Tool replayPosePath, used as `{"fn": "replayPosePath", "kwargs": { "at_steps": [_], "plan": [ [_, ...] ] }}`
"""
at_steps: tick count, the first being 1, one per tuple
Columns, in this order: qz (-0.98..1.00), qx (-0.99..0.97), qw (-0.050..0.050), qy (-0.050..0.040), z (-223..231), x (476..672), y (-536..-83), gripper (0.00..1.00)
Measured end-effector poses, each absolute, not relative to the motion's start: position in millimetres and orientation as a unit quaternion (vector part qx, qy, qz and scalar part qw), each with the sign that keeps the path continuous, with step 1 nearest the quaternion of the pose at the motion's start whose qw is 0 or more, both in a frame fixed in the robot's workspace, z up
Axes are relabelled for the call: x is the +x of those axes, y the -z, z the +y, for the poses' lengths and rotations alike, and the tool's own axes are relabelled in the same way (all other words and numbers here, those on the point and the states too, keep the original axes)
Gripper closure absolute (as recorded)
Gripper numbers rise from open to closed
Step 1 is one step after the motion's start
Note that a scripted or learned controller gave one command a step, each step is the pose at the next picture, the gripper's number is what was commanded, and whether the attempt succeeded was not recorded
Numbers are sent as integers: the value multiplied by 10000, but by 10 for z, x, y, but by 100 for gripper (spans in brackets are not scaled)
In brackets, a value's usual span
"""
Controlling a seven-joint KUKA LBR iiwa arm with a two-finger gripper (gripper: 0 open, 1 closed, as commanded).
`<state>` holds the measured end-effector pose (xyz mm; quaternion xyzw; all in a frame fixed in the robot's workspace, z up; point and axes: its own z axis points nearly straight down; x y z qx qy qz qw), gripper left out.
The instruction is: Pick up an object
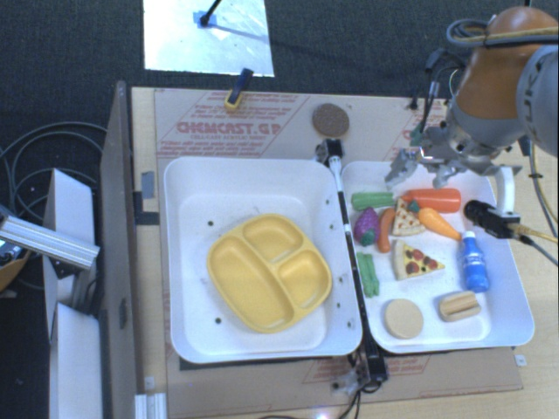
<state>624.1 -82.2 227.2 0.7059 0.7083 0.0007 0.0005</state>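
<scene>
Plainly, the only writing that can be read is the red print "CHEMCAST GP" across the pale brown board of the desk [262,116], with smaller red lines around it too fine to make out. The grey arm's pincer [423,175] hangs over the far end of the right white bin [521,317], its two fingers apart with nothing between them, just above the red-orange toy sausage [434,199]. Around that sausage lie a green toy pod [373,200], a purple toy eggplant [367,226], an orange toy carrot [438,224] and a toy pizza slice [407,220], all crowded close. A second toy pizza slice [417,261], a blue toy bottle [474,265], a green toy bean [369,274], a round tan toy biscuit [403,318] and what may be a tan toy bread roll [458,305] sit nearer the front. The left white bin [188,190] holds a yellow plastic tray with three compartments [269,271]. A brown round disc [331,120] and a small yellow-and-blue object [236,92] rest on the board behind the bins. Beyond the desk a shiny silver sheet [175,33] lies on the dark carpeted floor [70,42], and black cables [35,160] coil at the left.
</scene>
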Motion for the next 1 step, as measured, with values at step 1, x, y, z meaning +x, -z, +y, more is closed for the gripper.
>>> {"fn": "replayPosePath", "kwargs": {
  "at_steps": [1],
  "plan": [
    [7077,7065,3,-2,-833,6248,-922,0]
  ]
}}
